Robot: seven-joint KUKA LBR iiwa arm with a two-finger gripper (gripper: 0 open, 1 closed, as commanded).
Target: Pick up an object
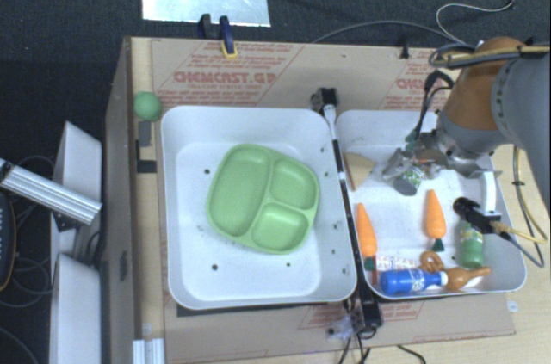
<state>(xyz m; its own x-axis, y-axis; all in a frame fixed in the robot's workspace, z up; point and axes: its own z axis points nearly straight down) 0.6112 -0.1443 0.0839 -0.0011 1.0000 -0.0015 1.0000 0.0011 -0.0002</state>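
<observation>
Camera view: two orange carrots (435,214) and a blue bottle (411,280) are seen beside the gripper (410,170), whose grip state cannot be told.

Both bins are white — the left bin (185,207) carries a pale green divided plate (263,197). In the right bin (379,134) lie two orange carrots (366,231) (435,213), a blue bottle (411,280) with a white label, and a green bottle (471,249). The table (258,70) is tan with red lettering — a green ball (146,105) sits there.
</observation>
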